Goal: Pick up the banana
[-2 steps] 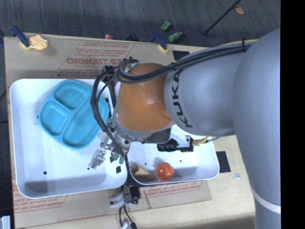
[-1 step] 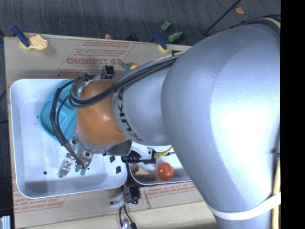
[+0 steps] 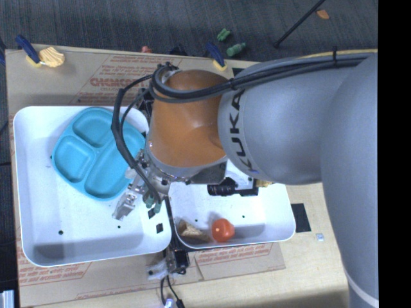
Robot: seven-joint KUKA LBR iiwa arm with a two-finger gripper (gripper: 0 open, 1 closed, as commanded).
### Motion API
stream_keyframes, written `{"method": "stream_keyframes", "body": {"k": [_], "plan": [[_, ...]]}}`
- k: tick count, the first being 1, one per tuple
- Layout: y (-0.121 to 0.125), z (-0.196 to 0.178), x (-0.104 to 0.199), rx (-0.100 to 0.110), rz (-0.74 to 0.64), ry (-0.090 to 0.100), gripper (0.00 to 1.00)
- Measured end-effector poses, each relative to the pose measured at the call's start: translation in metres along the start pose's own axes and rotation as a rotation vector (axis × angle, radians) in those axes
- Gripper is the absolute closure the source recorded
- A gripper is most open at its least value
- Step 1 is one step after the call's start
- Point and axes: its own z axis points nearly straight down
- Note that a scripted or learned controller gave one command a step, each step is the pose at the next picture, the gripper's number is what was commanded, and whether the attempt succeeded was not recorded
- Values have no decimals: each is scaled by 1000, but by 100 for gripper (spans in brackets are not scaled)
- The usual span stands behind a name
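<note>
My gripper [image 3: 138,204] hangs over the right side of the left white bin [image 3: 38,172], just off the lower right corner of a blue divided plate [image 3: 96,153]. Its two fingers stand apart and open, one silvery fingertip [image 3: 124,207] to the left and one darker to the right, with bare bin floor between them. The orange wrist band [image 3: 186,120] and the grey arm cover most of the right bin [image 3: 276,226] and the top right part of the left bin.
In the visible front strip of the right bin lie a red round fruit [image 3: 222,230] and a brown lumpy item [image 3: 191,231]. Blue and yellow clamps [image 3: 42,55] sit on the bench's far edge. The left bin's front floor is bare white.
</note>
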Motion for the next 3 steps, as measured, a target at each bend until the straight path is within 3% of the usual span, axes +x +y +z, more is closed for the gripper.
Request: {"method": "stream_keyframes", "body": {"k": [1,2,3], "plan": [[76,-63,-3,0,-160,0,0],[77,118,-43,-10,-35,-4,0],[143,133,-61,1,78,2,0]]}}
